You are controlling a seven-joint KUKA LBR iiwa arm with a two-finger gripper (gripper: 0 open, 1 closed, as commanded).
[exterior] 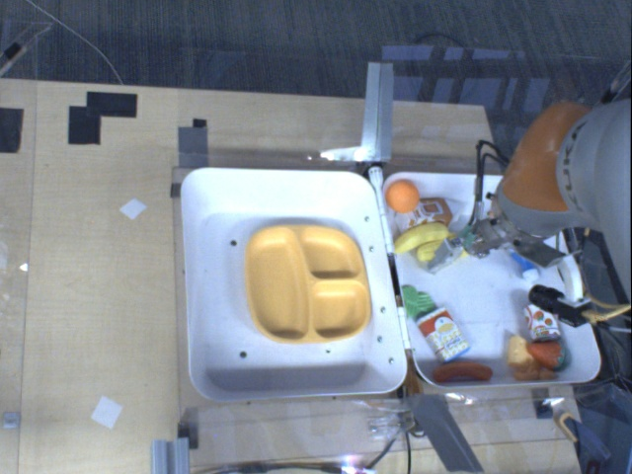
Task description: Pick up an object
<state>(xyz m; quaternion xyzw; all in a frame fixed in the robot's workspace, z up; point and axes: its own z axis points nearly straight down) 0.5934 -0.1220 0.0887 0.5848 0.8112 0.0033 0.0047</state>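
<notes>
Where bins (197, 265) rest — pale wooden bench (89, 294).

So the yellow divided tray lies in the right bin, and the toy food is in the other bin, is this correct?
Not quite. The camera view shows the yellow divided tray in the left bin; the toy food, such as the banana and orange, is in the right bin.
</notes>
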